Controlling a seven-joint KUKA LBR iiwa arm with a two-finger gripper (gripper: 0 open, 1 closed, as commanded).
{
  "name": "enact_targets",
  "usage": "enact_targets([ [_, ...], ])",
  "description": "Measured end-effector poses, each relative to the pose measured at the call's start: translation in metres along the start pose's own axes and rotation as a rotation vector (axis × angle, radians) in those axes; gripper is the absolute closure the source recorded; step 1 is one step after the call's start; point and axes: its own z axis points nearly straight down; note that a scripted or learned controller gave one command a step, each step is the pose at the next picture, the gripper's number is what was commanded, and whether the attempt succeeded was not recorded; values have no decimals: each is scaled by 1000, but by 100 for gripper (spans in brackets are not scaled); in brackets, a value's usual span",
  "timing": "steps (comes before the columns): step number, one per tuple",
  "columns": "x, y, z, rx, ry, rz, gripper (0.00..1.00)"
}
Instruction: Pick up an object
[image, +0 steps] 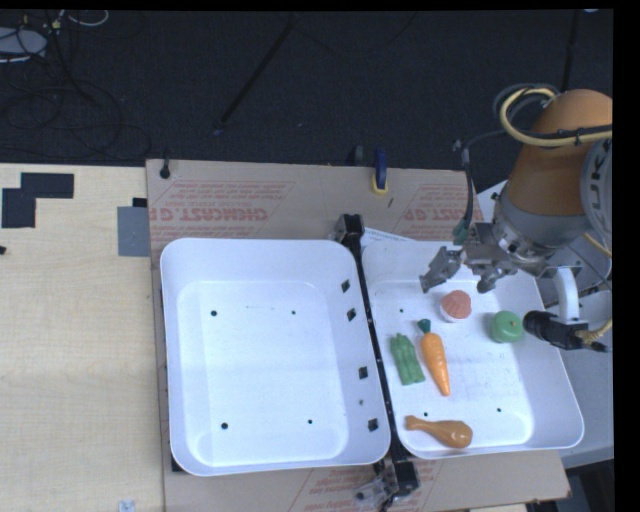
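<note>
We saw the gripper (464, 276) hovering over the upper part of the right bin (560, 420), its two dark fingers spread apart and grasping nothing. Just below it lay a pinkish round toy (456, 305), close to the fingertips but apart from them. A green apple (506, 326) sat to the right of that. Toward the middle of the bin, a toy carrot (434, 361) lay beside a green vegetable piece (406, 359), nearly parallel. A tan drumstick (441, 431) rested near the bin's lower edge. The left bin (180, 290) filled the frame's centre left.
</note>
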Motion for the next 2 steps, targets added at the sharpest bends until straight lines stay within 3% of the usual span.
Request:
enact_targets([
  [1,9,-89,10,8,2,2,0],
  [2,18,-92,140,1,2,0,0],
])
